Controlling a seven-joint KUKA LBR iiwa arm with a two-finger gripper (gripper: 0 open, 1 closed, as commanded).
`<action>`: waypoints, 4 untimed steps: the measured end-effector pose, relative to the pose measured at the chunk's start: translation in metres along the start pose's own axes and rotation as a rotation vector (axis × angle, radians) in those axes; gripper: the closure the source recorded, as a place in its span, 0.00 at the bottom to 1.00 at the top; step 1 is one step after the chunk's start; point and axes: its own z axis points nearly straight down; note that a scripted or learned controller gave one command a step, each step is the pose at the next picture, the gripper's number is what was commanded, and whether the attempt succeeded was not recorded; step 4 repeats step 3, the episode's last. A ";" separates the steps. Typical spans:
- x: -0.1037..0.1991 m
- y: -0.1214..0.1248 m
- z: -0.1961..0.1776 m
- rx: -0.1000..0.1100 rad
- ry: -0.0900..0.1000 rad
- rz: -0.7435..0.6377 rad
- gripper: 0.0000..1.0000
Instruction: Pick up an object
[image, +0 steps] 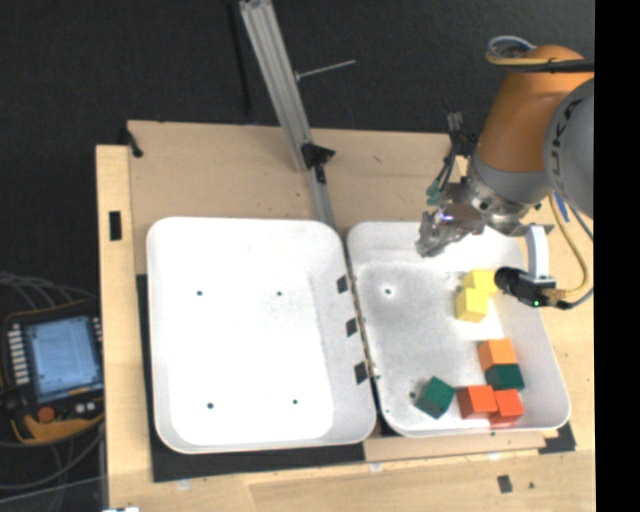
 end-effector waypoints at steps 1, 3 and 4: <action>0.059 -0.018 -0.008 -0.001 0.002 -0.002 1.00; 0.159 -0.061 -0.013 0.000 0.002 -0.002 1.00; 0.159 -0.061 -0.013 0.000 0.002 -0.002 1.00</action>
